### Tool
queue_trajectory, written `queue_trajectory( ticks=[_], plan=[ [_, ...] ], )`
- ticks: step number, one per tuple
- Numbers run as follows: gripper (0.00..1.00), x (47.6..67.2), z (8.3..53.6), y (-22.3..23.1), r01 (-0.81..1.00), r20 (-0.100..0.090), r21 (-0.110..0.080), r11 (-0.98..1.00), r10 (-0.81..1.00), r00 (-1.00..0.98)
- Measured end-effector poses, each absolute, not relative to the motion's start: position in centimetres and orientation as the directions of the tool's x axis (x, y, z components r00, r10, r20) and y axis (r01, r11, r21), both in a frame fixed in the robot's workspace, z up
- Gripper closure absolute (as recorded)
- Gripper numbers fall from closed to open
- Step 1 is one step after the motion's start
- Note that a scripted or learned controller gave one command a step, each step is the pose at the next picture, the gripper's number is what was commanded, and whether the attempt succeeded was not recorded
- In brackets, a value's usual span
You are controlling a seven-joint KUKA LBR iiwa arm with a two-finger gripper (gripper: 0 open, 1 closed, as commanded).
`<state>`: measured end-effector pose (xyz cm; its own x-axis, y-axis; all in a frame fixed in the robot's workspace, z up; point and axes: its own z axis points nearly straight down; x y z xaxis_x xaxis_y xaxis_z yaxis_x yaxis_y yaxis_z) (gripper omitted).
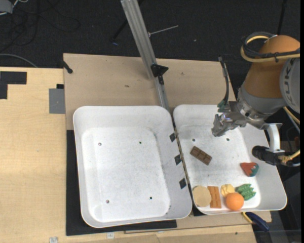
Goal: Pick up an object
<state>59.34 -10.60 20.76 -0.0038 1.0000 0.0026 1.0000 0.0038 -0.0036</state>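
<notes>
Gripper (219, 128) over the right bin's (273, 199) upper part; finger state cannot be told.
Brown bar (200, 155) lies mid-bin, below-left of gripper, apart from it. Along the near edge: bread slice (201, 196), cracker (215, 197), orange (234, 201), green veg (246, 191). Red piece (249, 168) near right wall. Left bin (91, 116) alongside.

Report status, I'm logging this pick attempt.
End effector above right white bin, nothing seen held. Nearest: brown chocolate-bar piece. Toy foods clustered at near edge, small orange ball included.
</notes>
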Motion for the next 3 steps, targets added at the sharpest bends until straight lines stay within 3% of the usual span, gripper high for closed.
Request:
queue_trajectory(
  ticks=[2, 3],
  plan=[
    [1.00, 58.1, 22.3, 0.7, 1.000, 0.003, -0.004, 0.005, 1.000, -0.005],
    [1.00, 58.9, 21.9, 5.2, 1.000, 0.002, -0.003, 0.004, 1.000, -0.004]
  ],
)
